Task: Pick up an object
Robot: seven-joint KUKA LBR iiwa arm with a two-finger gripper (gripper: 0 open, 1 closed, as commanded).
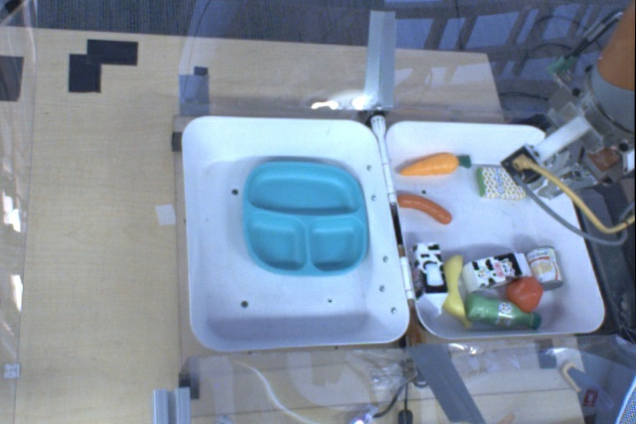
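The right bin (pixel 586 308) holds several small items. An orange carrot (pixel 432 165) and a reddish sausage (pixel 424 207) lie near its left wall. A green-and-white packet (pixel 499 182) sits at the upper middle. Along the front are a black-and-white carton (pixel 427 270), a yellow banana (pixel 453 288), a white carton (pixel 497 270), a small can (pixel 544 266), a red tomato (pixel 525 294) and a green bottle (pixel 502 313). My gripper (pixel 603 157) hangs over the bin's right edge, to the right of the packet and apart from every item.
The left bin (pixel 214 313) bears a blue divided tray (pixel 303 215) in its middle. A metal post (pixel 382 60) stands behind the ridge between the two bins. Cables run behind the bench at the upper right.
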